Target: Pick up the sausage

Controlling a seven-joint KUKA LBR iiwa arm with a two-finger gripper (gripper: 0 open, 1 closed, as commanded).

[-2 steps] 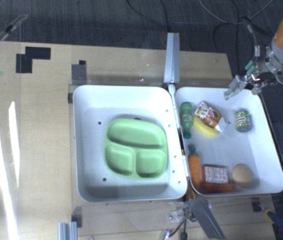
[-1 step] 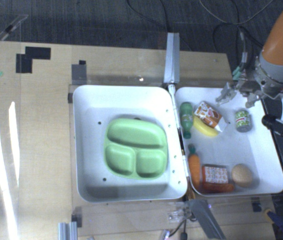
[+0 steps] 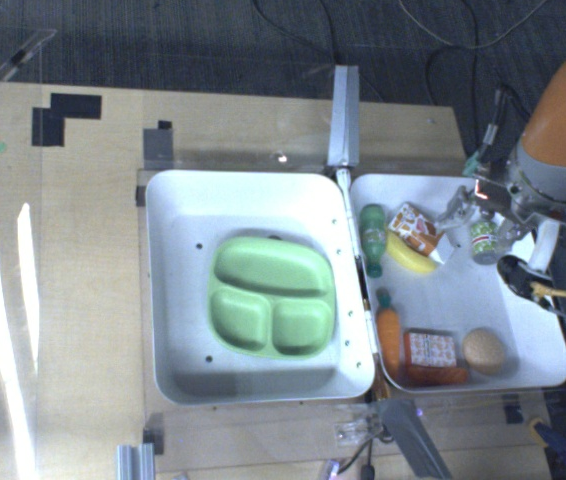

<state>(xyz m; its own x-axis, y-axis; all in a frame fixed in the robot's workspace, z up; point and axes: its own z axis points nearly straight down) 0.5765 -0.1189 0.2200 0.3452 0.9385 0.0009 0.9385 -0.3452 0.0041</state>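
The sausage is a red-orange link lying along the front wall of the right bin, partly under a red labelled packet. My gripper hangs over the back right of that bin, well behind and to the right of the sausage. It is right by a small green-labelled can, and the wrist parts hide how the two meet.
The right bin also holds a green bottle, a snack packet, a banana, a carrot and a brown bun. A green divided tray sits in the left bin.
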